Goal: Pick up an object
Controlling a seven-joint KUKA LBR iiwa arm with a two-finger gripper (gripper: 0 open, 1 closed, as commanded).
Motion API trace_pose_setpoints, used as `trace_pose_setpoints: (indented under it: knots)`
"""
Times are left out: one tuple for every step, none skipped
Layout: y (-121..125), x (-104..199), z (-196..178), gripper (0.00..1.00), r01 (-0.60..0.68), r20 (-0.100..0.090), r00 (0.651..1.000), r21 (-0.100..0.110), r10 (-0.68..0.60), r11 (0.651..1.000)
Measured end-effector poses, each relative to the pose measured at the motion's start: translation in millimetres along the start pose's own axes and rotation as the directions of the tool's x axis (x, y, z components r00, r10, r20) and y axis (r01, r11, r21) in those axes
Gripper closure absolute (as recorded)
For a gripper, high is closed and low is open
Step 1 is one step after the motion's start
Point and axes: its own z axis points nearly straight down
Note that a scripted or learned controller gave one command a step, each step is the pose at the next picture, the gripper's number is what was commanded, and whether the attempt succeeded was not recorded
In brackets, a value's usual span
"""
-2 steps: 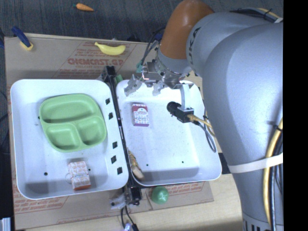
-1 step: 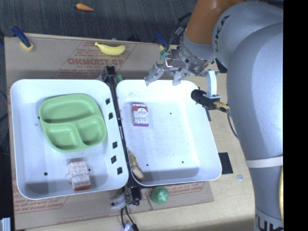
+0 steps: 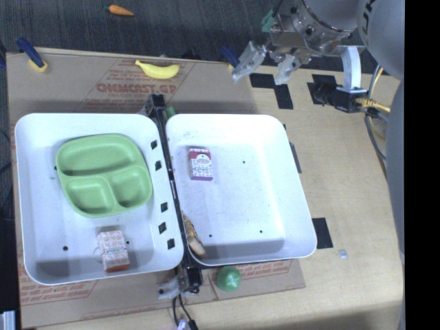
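You're looking at two smooth white plastic bins (image 3: pixel 289 184), slightly glossy, on matt brown printed cardboard (image 3: pixel 206 81). The green divided tray (image 3: pixel 103 174) looks like matt plastic, the banana (image 3: pixel 158 69) shiny plastic, the gripper (image 3: pixel 265 60) bare metal.

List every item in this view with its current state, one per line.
gripper: raised beyond the bins' far edge, fingers apart, nothing between them
green tray: flat in left bin, right way up
red carton: lying flat in right bin
small box: in left bin, near front
banana: lying on cardboard behind the bins
green ball: on cardboard in front of right bin
orange carrot: lying on dark floor
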Motion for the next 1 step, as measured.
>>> trace_pose_setpoints:
  knots:
    - [12.9,18.6,135.0,0.0,0.002,-0.001,1.0,0.008,-0.002,1.0]
